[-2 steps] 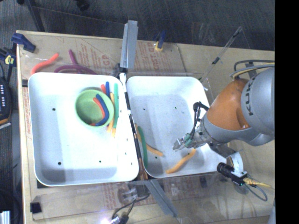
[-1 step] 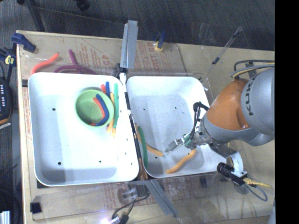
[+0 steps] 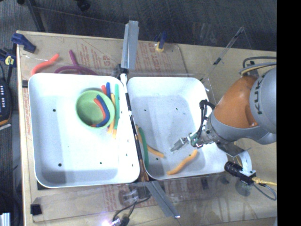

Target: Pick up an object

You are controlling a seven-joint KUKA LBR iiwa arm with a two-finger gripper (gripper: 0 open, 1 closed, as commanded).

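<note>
Right bin [image 3: 164,88]: gripper [image 3: 181,144], jaws apart and empty, sits just up-left of orange strip [image 3: 183,163], which runs diagonally.

The two shallow white plastic bins [image 3: 61,168] are looking smooth and matt. The pale wooden bench [image 3: 70,46] is showing a dull finish. The round green plastic bowl [image 3: 89,108] is looking smooth.

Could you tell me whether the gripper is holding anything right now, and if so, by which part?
Nothing is held. The gripper hangs open over the right bin, with no object between its fingers; the orange strip lies on the bin floor just below it.
</note>
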